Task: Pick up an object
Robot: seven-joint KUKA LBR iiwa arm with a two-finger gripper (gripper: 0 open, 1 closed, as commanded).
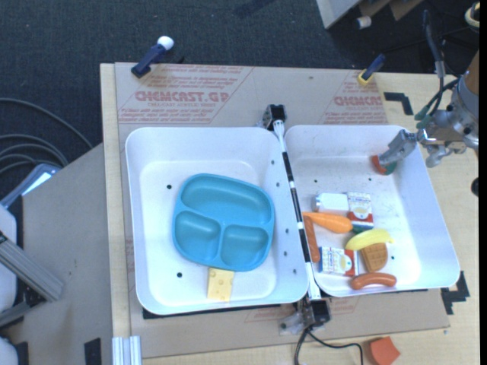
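Toys point(352, 236) crowd the right bin point(434, 204); hand point(397, 152) above, grip state unclear.

I'm looking down at a robotics lab bench: two white bins point(144, 204) are sitting on a protective board point(190, 90), clamps point(152, 55) are pinning it, cables point(38, 139) are trailing over dark carpet point(61, 21).

Dark carpet floor point(68, 36) surrounds a pale wooden bench point(114, 204); grey cables point(38, 139) lie at left.
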